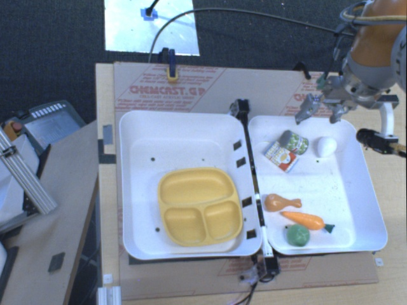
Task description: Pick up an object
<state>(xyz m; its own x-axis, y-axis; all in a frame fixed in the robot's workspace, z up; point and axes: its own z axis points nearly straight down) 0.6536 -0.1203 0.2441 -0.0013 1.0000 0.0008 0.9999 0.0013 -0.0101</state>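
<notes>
— What did the camera view show in the left bin [137, 189]?

— One thing: a yellow divided tray [200, 206], sitting toward the bin's five o'clock side, with one long compartment at its twelve o'clock and two smaller ones below. All three compartments looked bare.

— And the right bin [362, 189]?

— Five things. A small tin with a printed label [287, 150] lay tilted at about eleven o'clock, and a white egg-shaped object [325, 146] sat just beside it at one o'clock, apart from the tin. Lower down, near seven o'clock, were a tan toy drumstick [282, 202], an orange carrot [305, 220] just beneath it, and a green round object [297, 235] at six o'clock, touching or nearly touching the carrot.

— Where was the pincer [323, 108]?

— Above the right bin's twelve o'clock rim, on the bench side of it, hanging from the grey and orange arm [378, 30]. Its two fingers stood spread apart with nothing between them. It was near the tin and the egg but clear of both.
</notes>
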